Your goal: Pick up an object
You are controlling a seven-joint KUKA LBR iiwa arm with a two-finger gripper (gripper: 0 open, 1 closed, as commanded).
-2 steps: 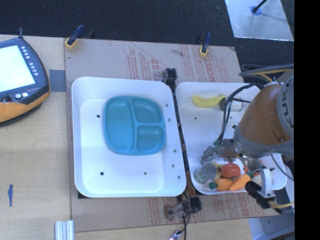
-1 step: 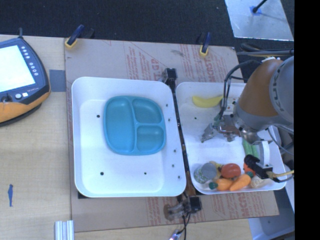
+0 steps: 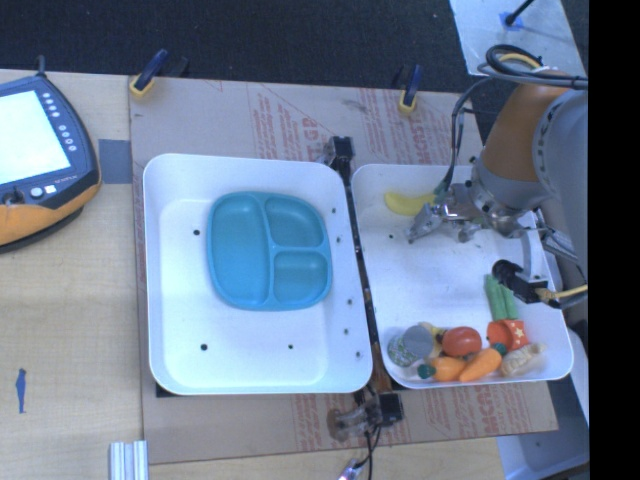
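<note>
My gripper (image 3: pixel 428 216) hovers low over the back of the right bin (image 3: pixel 440 278), open, with nothing between its fingers. A yellow banana-shaped toy (image 3: pixel 402 203) lies just to its left, close to the upper finger. Along the bin's front edge sits a cluster of toy food: a grey round piece (image 3: pixel 408 346), a red tomato (image 3: pixel 461 341), an orange carrot (image 3: pixel 478 365), a red-orange block (image 3: pixel 506 333) and a pale piece (image 3: pixel 521 359). A green stick-shaped item (image 3: pixel 497 296) lies by the right wall.
The left bin (image 3: pixel 170 268) holds a blue divided plate (image 3: pixel 270 249). A tablet in an orange case (image 3: pixel 40 158) rests on the bench at far left. Clamps (image 3: pixel 148 73) grip the board's back edge. The arm's cables (image 3: pixel 520 268) hang over the right bin's right side.
</note>
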